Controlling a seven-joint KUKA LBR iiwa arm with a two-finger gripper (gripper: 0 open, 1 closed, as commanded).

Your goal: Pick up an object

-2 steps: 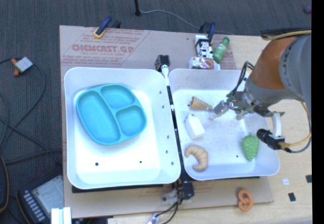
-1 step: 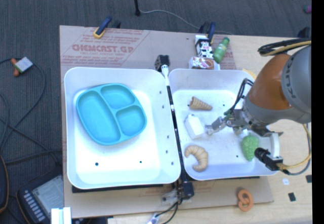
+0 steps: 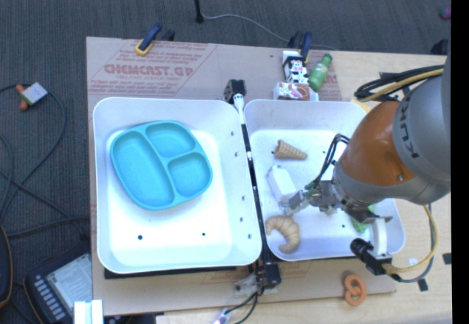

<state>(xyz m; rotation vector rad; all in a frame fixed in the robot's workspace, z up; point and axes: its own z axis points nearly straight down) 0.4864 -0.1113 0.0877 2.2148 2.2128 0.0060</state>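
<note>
From my seat I have the arm [image 3: 396, 146] reaching into the right bin [image 3: 322, 111], with the pincer [image 3: 297, 201] down low near the bin's middle, its tip just beside a white block [image 3: 278, 182] and just above a croissant [image 3: 284, 232]. I cannot tell from this slant whether the pincer is released or clenched, and I see nothing clearly caught in it, so I treat the pick as not yet made. The likeliest targets lie close together here: the white block at the pincer's upper left, the croissant toward the bin's near wall, and an ice-cream cone [image 3: 290, 150] farther back and well apart from the others. Something green [image 3: 359, 226] peeks out under the wrist, too hidden to name. To do this step well I would settle on one thing, centre over its body instead of the gap between block and croissant, and come straight down so neither gets nudged away. The blue divided plate [image 3: 160, 163] in the left bin [image 3: 102, 168] I would leave alone.
</note>
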